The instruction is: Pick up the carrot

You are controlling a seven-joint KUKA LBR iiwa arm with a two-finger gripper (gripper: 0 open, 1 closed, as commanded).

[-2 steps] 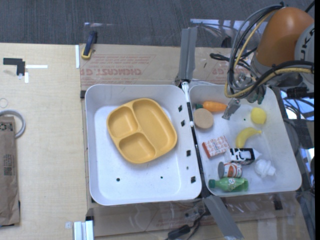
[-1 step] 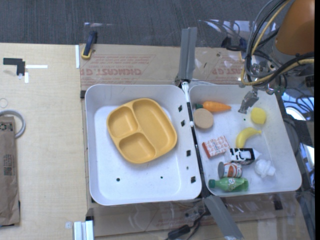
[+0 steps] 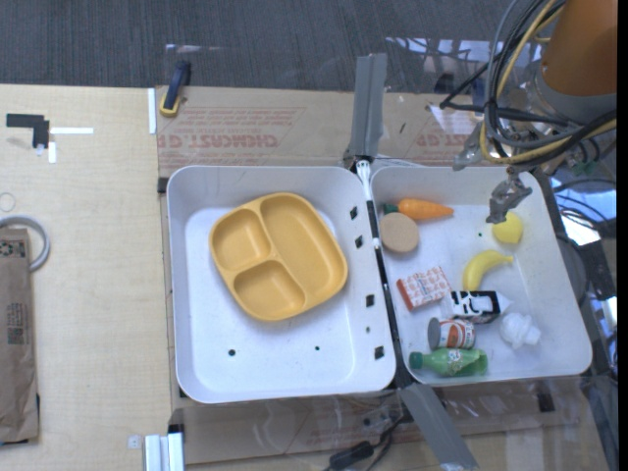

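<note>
- Hanging over the right bin's (image 3: 574, 361) upper right part, the gripper (image 3: 507, 200) sits just above a small yellow lemon-like piece (image 3: 508, 229); whether it is wide or narrow cannot be told, and nothing is seen held in it.
- Above it, the arm's orange band (image 3: 587, 37) fills the top right corner, with black and yellow cables (image 3: 510, 77) looping beside it.
- The carrot (image 3: 424, 208), orange with a green tip at its left end, lies on its side near the right bin's top wall, well left of the gripper and apart from it.
- Just below the carrot's left end rests a tan round disc (image 3: 399, 233).
- A banana (image 3: 484, 266) curves below the lemon-like piece.
- A small red-and-white box (image 3: 424, 288) lies tilted; its print is too small to read.
- Below the banana lie a black-and-white packet (image 3: 476, 303), a can (image 3: 452, 335) with a red-and-white label, a green bottle (image 3: 448, 362) on its side, and a white crumpled object (image 3: 519, 331); none of their labels is legible.
- The left bin (image 3: 196, 361) holds a yellow three-compartment plate (image 3: 279, 255).
- Cardboard (image 3: 235, 126) behind the bins carries red mirrored lettering that seems to read "CHEMCAST GP".
- A brown paper bag (image 3: 16, 341) lies at the bench's far left.
</note>
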